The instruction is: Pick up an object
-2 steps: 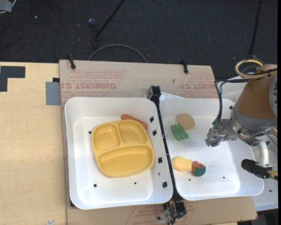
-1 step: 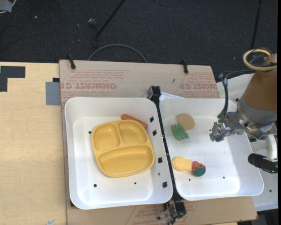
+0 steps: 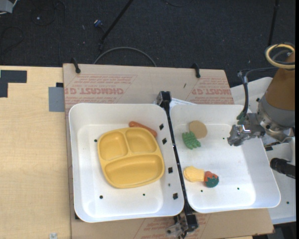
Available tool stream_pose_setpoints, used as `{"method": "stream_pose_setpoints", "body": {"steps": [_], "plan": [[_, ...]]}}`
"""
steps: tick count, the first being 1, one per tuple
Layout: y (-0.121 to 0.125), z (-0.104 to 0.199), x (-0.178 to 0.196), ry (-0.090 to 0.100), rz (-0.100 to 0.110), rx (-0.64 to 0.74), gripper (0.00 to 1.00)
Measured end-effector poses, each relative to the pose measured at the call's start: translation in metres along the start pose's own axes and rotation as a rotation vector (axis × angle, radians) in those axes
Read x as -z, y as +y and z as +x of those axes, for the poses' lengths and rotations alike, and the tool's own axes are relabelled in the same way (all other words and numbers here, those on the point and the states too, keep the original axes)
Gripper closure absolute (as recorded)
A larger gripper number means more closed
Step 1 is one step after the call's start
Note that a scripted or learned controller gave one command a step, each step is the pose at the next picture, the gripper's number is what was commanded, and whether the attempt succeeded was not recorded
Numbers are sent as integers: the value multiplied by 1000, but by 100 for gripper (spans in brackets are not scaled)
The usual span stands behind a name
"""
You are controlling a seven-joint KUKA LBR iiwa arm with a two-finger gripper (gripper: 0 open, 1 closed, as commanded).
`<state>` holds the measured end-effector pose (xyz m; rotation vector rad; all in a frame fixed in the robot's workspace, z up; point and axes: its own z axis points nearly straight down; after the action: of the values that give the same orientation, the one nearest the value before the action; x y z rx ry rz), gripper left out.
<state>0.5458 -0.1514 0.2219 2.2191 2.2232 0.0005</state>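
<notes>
2 white bins sit side by side on cardboard. Left bin (image 3: 84,133): a yellow divided tray (image 3: 131,157) fills the middle, with an orange piece (image 3: 142,127) tucked against its upper edge, hard to reach from above.

Right bin (image 3: 259,188): 3 loose candidates, well spread. A tan round piece (image 3: 198,129) sits upper left, touching a green ridged piece (image 3: 192,142) just below it. A yellow toy with red and green end (image 3: 201,176) lies alone lower center, likely the easiest pick.

The gripper (image 3: 237,136) hovers at the bin's right side, well apart from all 3 and holding nothing I can see; open or closed, I cannot tell. Judging by this, the approach is not yet made.
</notes>
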Motion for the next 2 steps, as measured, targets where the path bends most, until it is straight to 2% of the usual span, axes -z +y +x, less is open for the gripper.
{"method": "stream_pose_setpoints", "body": {"steps": [2], "plan": [[16,107,-16,3,5,3,100]]}}
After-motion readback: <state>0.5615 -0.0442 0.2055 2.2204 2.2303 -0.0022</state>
